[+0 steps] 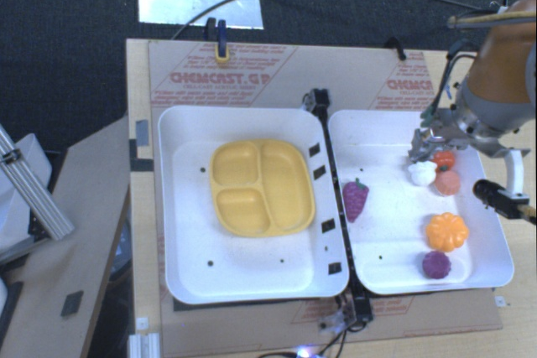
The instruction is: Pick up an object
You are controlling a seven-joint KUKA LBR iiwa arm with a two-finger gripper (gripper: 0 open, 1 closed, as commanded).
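The right bin [377, 138] holds several small toy foods. A purple grape bunch [355, 199] lies near its left wall. A white piece [422, 173], a red piece [445, 158] and a peach-coloured ball [448, 183] cluster at the upper right. An orange pumpkin [446, 231] and a purple ball [435, 264] lie further toward the front. My gripper [429, 146] hangs low over the cluster, just above the white and red pieces, and partly covers the red one. Nothing is visibly lifted.
A yellow divided plate [258, 186] sits in the middle of the left bin [189, 256]. A black ridge [331, 189] runs between the two bins. A dark bracket [502, 200] juts in over the right bin's right rim.
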